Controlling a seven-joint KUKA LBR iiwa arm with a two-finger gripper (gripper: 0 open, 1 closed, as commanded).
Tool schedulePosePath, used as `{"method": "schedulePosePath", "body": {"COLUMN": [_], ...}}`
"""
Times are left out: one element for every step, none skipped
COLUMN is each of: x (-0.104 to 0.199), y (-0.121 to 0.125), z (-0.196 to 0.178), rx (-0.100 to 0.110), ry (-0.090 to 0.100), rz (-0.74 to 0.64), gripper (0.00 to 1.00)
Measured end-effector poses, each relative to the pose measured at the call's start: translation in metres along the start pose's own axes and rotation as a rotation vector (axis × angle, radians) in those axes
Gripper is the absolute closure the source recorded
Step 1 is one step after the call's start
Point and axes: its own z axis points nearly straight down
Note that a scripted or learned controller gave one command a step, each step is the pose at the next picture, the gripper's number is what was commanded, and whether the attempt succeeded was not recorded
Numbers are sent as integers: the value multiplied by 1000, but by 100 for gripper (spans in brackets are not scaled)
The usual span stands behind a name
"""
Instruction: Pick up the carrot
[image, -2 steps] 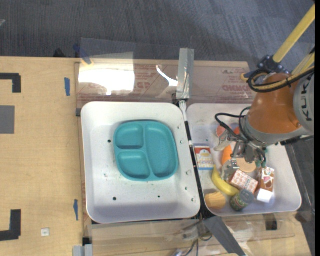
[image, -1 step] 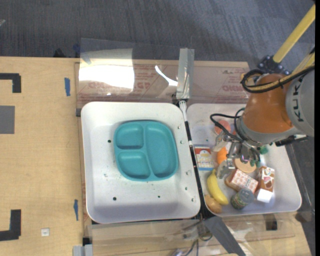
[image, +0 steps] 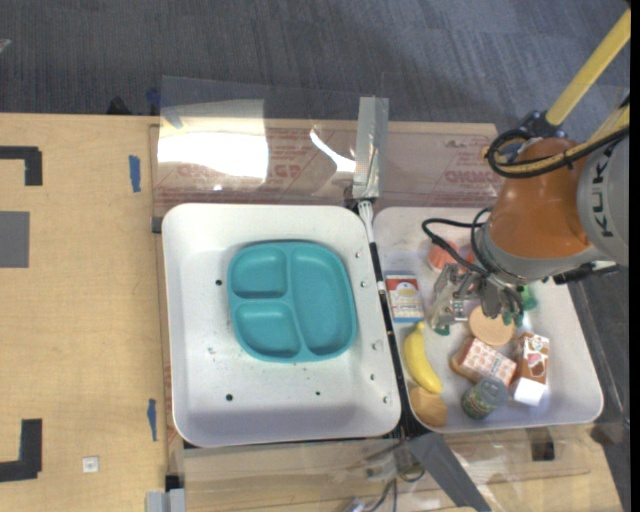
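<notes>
In the right bin (image: 585, 395), an orange-red piece that looks like the carrot (image: 442, 256) pokes out at the far left of the arm's wrist; most of it is hidden under the wrist. A bit of green (image: 526, 298) shows at the wrist's right side. My gripper (image: 455, 305) hangs low over the bin's middle, just in front of the orange piece and above a round tan disc (image: 490, 328). I see nothing clearly held.
The right bin also holds a banana (image: 422, 362), a tan lump (image: 431, 405), a can (image: 483, 397), a pink box (image: 487, 359), a small carton (image: 535, 357) and a small card box (image: 402, 297). A teal divided plate (image: 292, 300) lies in the left bin (image: 190, 330).
</notes>
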Motion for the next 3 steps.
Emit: {"method": "schedulePosePath", "body": {"x": [17, 18, 14], "y": [-34, -34, -33], "z": [12, 14, 0], "rx": [-4, -3, -2], "ry": [16, 19, 5], "rz": [-119, -119, -120], "gripper": [100, 0, 100]}}
